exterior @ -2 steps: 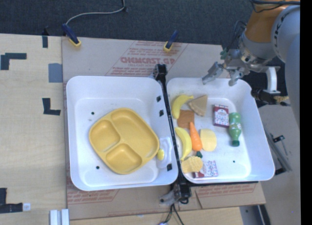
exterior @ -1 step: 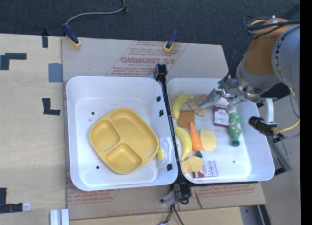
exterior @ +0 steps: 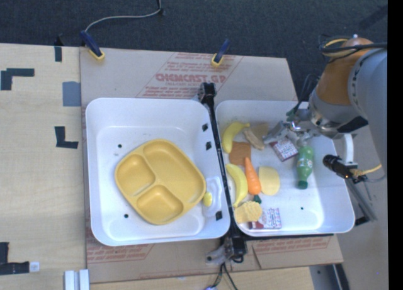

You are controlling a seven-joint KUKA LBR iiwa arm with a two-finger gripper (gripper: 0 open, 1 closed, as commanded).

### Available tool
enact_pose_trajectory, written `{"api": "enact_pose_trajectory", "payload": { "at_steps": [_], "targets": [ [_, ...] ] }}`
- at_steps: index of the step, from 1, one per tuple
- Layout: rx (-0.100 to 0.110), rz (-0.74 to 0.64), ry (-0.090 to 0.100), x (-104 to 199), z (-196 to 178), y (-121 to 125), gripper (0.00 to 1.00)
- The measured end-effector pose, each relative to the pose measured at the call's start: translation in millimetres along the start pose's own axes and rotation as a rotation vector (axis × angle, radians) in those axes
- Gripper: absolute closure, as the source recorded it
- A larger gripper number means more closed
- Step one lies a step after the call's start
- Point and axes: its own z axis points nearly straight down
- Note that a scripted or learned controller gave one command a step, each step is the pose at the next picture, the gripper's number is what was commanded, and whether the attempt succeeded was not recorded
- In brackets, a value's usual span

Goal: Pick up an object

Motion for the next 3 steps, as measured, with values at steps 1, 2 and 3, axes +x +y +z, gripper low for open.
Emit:
{"api": "enact_pose_trajectory", "payload": {
  "at_steps": [1,2,3],
  "targets": [
    [-0.004,-0.002,0.000,14,8,31,0.00],
    [0.004,-0.002,0.001,-28,-35,38,0.00],
    [0.003,-0.002,0.001,18,13,8,0.00]
  ]
}}
